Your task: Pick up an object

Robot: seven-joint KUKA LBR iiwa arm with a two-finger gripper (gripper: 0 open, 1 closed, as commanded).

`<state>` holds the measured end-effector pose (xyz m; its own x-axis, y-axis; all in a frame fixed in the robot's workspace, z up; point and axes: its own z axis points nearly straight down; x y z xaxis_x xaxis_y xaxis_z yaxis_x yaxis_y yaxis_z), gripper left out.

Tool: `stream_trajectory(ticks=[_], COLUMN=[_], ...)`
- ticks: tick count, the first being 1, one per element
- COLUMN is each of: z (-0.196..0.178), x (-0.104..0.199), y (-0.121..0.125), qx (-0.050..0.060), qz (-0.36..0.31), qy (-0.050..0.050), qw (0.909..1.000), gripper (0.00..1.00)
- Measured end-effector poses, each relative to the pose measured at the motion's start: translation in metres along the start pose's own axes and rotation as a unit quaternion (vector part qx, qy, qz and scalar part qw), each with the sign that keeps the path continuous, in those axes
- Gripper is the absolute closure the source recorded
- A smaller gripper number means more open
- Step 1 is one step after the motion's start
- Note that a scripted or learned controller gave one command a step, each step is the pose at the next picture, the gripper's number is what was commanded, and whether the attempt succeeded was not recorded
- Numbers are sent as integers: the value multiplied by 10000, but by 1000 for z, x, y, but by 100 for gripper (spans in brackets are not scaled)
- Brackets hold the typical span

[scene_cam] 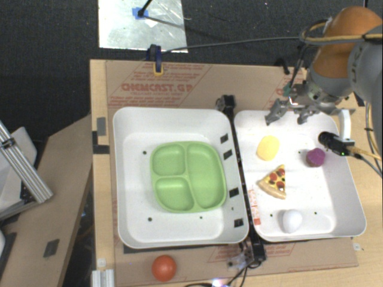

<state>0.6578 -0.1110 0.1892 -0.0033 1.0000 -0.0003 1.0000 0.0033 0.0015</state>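
Note:
The right bin (344, 205) holds a yellow lump (268, 147), a purple ball (315, 156), a toy pizza slice (274, 182) and a white egg-shaped object (291, 220). My gripper (289, 115) hangs over the bin's far edge, above and behind the yellow lump. Its two fingers are spread apart with nothing between them. The grey arm with its orange band (347, 40) comes in from the upper right.
The left bin (128, 154) holds a green divided plate (187, 176). An orange ball (163, 267) lies on the bench in front of the left bin. Black clips run along the divider between the bins. A foil sheet (142, 17) lies at the back.

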Motion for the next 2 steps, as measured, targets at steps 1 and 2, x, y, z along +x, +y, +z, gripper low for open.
stream_trajectory(ticks=[1,2], z=[47,99], x=[-5,-5], y=[-7,-8], qx=[16,19], qz=[10,10], qy=[0,2], qw=[10000,10000], gripper=[0,0])
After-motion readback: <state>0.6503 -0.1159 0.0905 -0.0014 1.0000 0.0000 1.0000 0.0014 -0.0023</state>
